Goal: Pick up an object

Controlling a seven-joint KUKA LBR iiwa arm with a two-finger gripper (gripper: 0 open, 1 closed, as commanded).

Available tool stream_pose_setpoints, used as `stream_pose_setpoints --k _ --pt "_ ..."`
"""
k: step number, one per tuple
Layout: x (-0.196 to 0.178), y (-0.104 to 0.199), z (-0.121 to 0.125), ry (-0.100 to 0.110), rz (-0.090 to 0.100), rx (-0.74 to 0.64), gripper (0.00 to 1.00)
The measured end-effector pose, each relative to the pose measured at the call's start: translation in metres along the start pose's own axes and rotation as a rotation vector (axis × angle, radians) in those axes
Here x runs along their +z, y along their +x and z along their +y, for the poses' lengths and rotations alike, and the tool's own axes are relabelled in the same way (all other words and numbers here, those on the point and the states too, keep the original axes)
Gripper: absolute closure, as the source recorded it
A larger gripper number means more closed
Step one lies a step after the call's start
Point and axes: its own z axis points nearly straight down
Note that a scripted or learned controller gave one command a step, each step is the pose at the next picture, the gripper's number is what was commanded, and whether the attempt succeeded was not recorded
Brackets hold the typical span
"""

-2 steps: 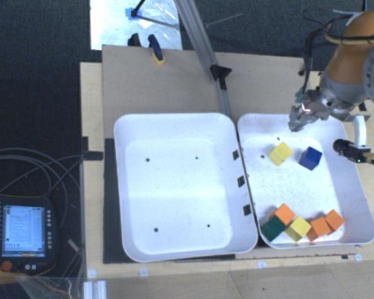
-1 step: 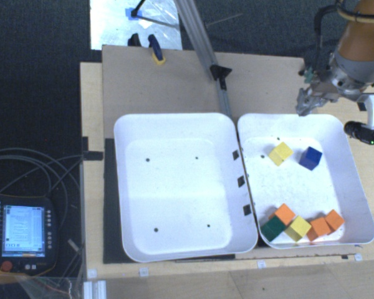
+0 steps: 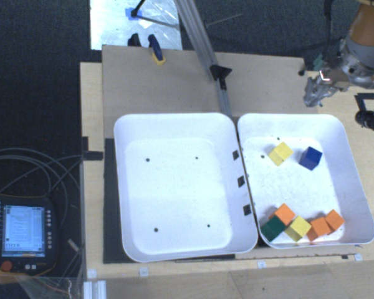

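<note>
Blocks in right bin (image 3: 355, 185): two yellow, three orange, one blue, one green; pincer (image 3: 313, 98) state unclear.

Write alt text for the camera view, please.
The gripper hangs above the far rim of the right bin, which holds a blue cube, two yellow, three orange and one green. The left bin sits beside it.

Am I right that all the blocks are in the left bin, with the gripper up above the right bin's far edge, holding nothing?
Not quite. The camera view shows the blocks in the right bin: a yellow block and a blue block at the far end, and the rest clustered at the near end. The gripper is above the right bin's far edge, as you said, with no block in it.
</note>
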Motion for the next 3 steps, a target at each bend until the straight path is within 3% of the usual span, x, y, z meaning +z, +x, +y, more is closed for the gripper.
stream_pose_setpoints --k 3 --pt "0.012 0.151 -0.071 0.009 0.004 -0.005 1.00"
